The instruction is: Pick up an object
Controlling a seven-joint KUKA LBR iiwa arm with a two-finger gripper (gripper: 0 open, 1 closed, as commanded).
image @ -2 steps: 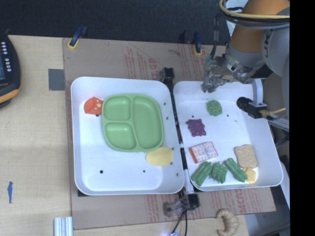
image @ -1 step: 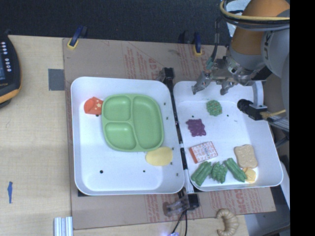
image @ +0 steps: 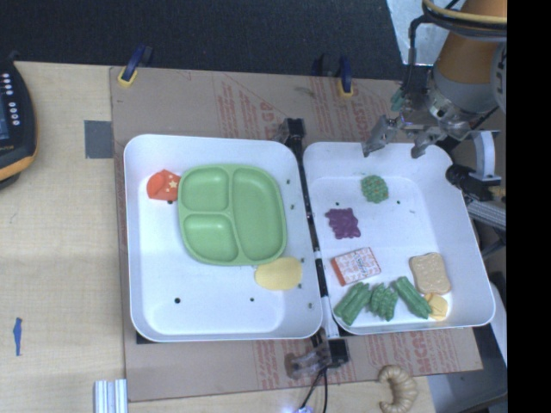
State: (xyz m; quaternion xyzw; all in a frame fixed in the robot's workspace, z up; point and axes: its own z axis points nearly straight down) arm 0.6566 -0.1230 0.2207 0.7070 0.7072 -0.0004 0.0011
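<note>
At the far left edge of the bench (image: 60, 256) lies a dark handheld controller with an orange rim (image: 13, 123). The left bin (image: 142, 256) holds a red piece with a yellow star (image: 162, 185), tucked against the left side of a green three-compartment plate (image: 232, 213) that fills the bin's middle. Just below the plate's lower right corner, touching it or nearly so, lies a pale yellow lemon-shaped toy (image: 278, 274).

The right bin (image: 461, 231) sits directly beside the first. Near its centre lies a purple grape cluster (image: 343, 222), flat on the floor. Up and to the right of it is a green knobbly piece (image: 374, 188), standing apart from everything else. Lower down, a small red-and-white carton (image: 356, 265) lies tilted. Along the near wall runs a row of green vegetable pieces (image: 381, 300), close together, and to their right a tan cracker (image: 430, 273) with a small yellow piece (image: 437, 306) just below it.

The tool (image: 395, 148) hangs over the far edge of the right bin, above and slightly right of the green knobbly piece and apart from it. Its two dark fingers (image: 375, 138) are spread wide, with nothing between them, touching no object.

Below the bins, on the bench's front edge, rests a tan curled thing (image: 399, 387).
</note>
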